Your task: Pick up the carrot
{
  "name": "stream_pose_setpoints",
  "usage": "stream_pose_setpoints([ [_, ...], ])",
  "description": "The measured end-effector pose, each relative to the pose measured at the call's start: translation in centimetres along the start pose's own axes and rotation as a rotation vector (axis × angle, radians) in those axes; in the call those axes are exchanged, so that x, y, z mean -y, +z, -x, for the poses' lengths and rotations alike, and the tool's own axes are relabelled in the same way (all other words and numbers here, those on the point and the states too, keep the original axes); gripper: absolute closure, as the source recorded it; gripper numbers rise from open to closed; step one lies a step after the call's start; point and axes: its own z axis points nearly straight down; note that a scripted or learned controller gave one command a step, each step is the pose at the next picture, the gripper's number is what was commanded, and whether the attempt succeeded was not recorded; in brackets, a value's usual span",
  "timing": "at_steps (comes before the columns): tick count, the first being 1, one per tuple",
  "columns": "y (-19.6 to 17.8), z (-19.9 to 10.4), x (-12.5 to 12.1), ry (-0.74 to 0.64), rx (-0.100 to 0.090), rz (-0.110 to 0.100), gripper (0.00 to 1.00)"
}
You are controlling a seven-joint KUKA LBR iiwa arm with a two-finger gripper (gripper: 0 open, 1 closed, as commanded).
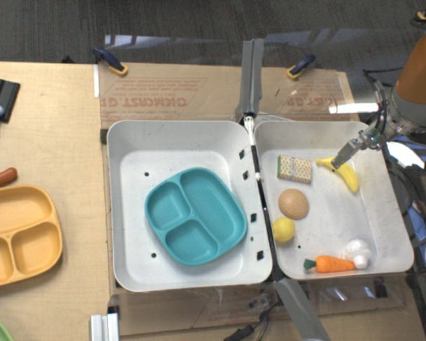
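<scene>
The camera view shows the carrot lying on its side near the front edge of the right bin, a small orange cone with a green tip pointing left. It looks smooth and plastic, like a toy. A white crumpled lump touches its thick end. Further back in that bin sit a yellow lemon, a round tan ball just behind it, and a flat speckled block like a sponge. A yellow banana lies near the back right, and the gripper hangs just over its upper end, well apart from the carrot; whether its tips are apart or together cannot be told at this angle. The arm comes in from the right, its orange band showing.

The left bin holds a teal plate with three compartments, glossy and rounded. Both bins are shallow white plastic, resting on brown cardboard held by blue and yellow clamps. To the left, a pale wooden bench bears a yellow divided tray and a reddish sausage. Dark grey carpet lies behind.
</scene>
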Motion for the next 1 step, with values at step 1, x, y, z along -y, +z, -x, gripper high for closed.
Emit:
stream_pose_setpoints([
  [1, 6.1, 3.07, 0.51, -0.279, 0.0, 0.001, 0.0],
])
